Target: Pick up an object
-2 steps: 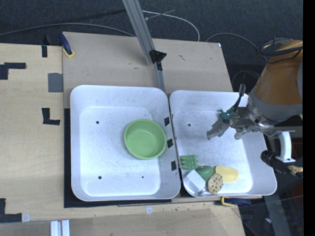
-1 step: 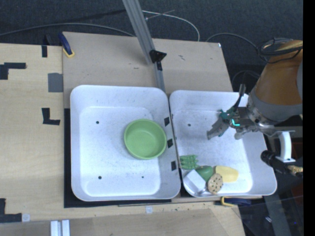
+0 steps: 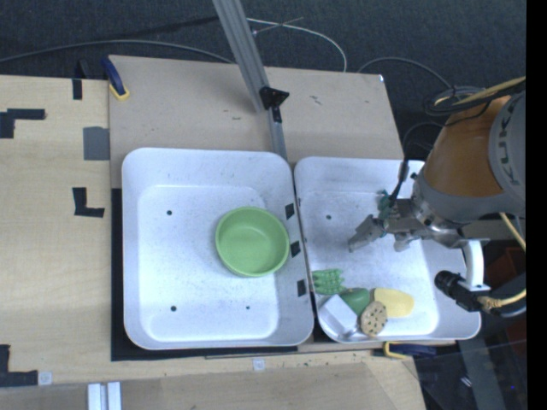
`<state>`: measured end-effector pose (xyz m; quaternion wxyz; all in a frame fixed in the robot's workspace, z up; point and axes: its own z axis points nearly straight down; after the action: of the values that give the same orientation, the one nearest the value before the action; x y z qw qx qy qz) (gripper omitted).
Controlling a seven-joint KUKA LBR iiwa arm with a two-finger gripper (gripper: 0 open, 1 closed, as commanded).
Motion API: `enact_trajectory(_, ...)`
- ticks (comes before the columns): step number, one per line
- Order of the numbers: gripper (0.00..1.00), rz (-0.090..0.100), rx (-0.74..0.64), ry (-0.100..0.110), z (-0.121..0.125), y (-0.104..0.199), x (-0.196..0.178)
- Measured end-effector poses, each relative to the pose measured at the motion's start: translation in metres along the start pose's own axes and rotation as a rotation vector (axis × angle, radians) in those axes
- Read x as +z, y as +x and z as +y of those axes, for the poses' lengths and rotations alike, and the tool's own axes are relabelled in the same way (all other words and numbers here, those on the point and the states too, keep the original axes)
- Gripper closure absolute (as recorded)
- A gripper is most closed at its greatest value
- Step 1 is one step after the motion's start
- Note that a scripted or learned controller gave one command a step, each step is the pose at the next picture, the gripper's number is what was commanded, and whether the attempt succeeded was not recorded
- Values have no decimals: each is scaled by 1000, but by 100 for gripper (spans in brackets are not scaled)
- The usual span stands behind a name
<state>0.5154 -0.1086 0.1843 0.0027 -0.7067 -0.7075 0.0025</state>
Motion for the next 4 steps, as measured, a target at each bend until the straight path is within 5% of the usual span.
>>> enact_trajectory(2,0,-2,0,-7,2,6,96)
enact_trajectory(3,100,1,0,-4,1,7,85)
enact_trajectory(4,100,-1,1,-9,-6,1,38)
